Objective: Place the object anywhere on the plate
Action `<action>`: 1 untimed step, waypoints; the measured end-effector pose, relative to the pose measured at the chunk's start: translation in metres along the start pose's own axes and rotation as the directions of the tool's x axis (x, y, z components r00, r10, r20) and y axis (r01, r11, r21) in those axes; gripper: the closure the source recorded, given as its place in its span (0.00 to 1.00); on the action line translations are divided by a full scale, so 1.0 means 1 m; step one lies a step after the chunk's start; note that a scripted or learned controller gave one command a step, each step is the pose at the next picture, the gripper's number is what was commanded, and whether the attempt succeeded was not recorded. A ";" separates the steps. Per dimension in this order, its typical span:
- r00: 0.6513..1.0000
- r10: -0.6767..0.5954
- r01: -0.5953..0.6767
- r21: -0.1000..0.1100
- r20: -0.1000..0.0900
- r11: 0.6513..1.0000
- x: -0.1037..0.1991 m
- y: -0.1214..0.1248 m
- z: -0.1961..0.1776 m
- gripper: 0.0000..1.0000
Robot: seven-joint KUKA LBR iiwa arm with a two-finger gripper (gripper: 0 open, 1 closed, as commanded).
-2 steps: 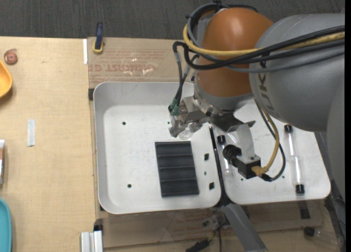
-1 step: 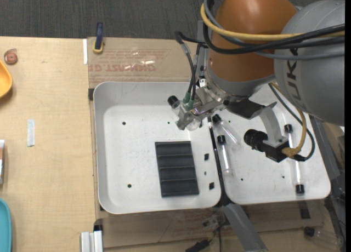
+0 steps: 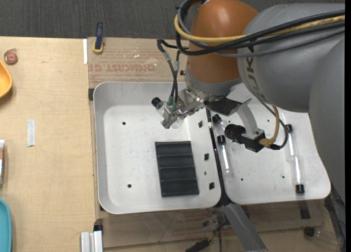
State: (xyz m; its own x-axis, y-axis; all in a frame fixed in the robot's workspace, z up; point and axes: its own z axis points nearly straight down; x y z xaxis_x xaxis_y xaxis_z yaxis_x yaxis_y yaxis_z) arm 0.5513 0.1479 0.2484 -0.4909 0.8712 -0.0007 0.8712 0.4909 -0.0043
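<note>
Black ridged object [image 3: 176, 168] lies flat in left bin [image 3: 118, 136], lower middle. Gripper [image 3: 171, 118] hangs above bin's upper part, near object but apart; jaws state unclear.

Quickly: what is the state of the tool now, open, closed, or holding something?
Tool: cannot be told; it hangs over the left shallow white bin, above the black ridged rectangular object.

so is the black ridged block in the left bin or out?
In. The black ridged block lies flat on the left bin's floor.
</note>
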 end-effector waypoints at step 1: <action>0.935 -0.354 0.354 -0.001 0.000 0.935 -0.024 -0.034 -0.001 1.00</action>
State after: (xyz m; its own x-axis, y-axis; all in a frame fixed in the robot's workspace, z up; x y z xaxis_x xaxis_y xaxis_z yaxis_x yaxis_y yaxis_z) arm 0.5336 0.1099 0.2493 -0.7674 0.6412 0.0007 0.6412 0.7674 -0.0030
